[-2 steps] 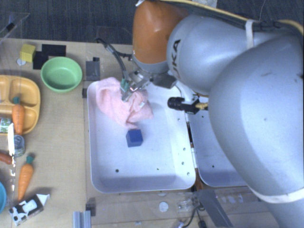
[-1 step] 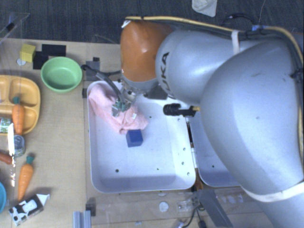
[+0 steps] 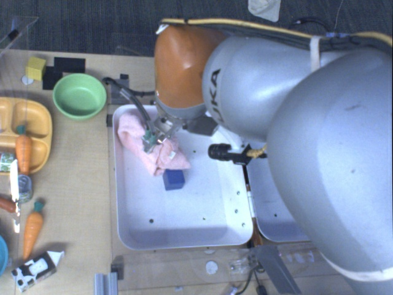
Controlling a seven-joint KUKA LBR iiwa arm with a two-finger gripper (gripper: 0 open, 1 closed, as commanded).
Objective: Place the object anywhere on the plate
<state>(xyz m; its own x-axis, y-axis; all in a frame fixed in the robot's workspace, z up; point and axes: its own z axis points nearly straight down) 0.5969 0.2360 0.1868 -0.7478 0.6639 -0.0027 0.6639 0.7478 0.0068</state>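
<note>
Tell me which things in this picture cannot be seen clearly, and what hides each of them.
- The hand: in the camera view it sits low over the pink cloth, small and partly under the arm's orange band.
- The right bin: the grey arm covers most of it.
- The blue block: whether it touches the cloth is unclear.
- The blue thing at the left edge is cut off.
</note>
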